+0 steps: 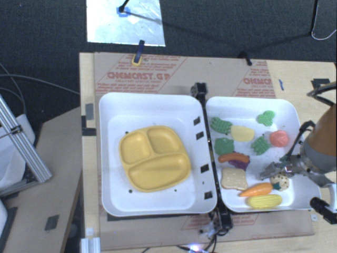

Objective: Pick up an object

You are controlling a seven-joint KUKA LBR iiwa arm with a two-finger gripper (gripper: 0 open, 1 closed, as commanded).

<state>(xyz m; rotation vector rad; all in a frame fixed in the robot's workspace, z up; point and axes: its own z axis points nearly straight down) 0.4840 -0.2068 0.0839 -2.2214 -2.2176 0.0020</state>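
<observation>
I've got the arm (pixel 321 146) reaching in from the right, low over the right bin (pixel 287 107). The hand (pixel 269 169) sits just above the lower middle of that bin, grey fingers (pixel 265 172) pointing left. From this slant I cannot tell how far apart they are, and I see nothing clearly caught between them.

Right under the hand there's a small pale spotted piece (pixel 282 183), touching or very nearly touching the fingers; I can't tell which. Just below it lies the orange carrot (pixel 256 189), and under that the yellow corn (pixel 264 201), close to the bin's front wall. Left of the carrot is the toast slice (pixel 234 178). Above the toast I see a red-orange sausage (pixel 233 157) with something purple (pixel 239 164) tucked against it.

Further up: a pale yellow piece (pixel 242 134), green leafy pieces (pixel 220 125) around it, another green one (pixel 266 117) near the back, and a pink-red ball (pixel 279 138) just beside the arm.

The left bin (pixel 113 194) holds a yellow divided plate (pixel 154 157), lying flat in the middle, well apart from the hand. Both bins rest on the cardboard-covered surface (pixel 174 73).
</observation>
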